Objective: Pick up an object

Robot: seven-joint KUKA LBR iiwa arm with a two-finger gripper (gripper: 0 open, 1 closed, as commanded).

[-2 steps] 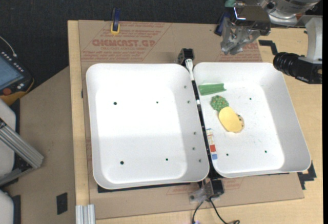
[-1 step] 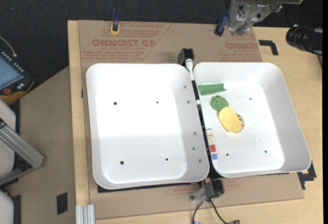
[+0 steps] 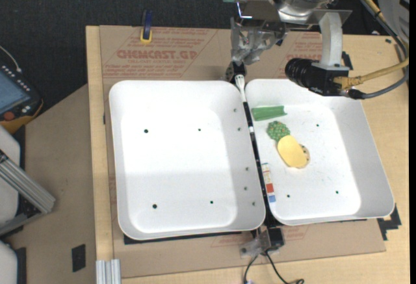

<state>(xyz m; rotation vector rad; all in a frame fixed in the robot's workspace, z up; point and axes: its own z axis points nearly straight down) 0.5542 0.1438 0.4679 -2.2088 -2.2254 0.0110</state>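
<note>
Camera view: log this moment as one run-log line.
gripper: above bins' far edge, nothing seen held | right bin: green strip, green cluster, yellow object | pick: not yet done

place: robotics lab | evidence: white bins (image 3: 175,211) on cardboard-covered bench (image 3: 169,49), loose cables (image 3: 383,75), aluminium framing (image 3: 26,185)

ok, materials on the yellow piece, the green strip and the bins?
Yellow piece: looks like smooth moulded plastic or rubber, rounded with a soft sheen; could be toy food. Green strip: flat, matte, uniform colour, likely plastic or foam; too small to settle. Bins: thin white plastic, semi-gloss, with rounded formed corners and rims. Board under them: brown printed cardboard.
</note>
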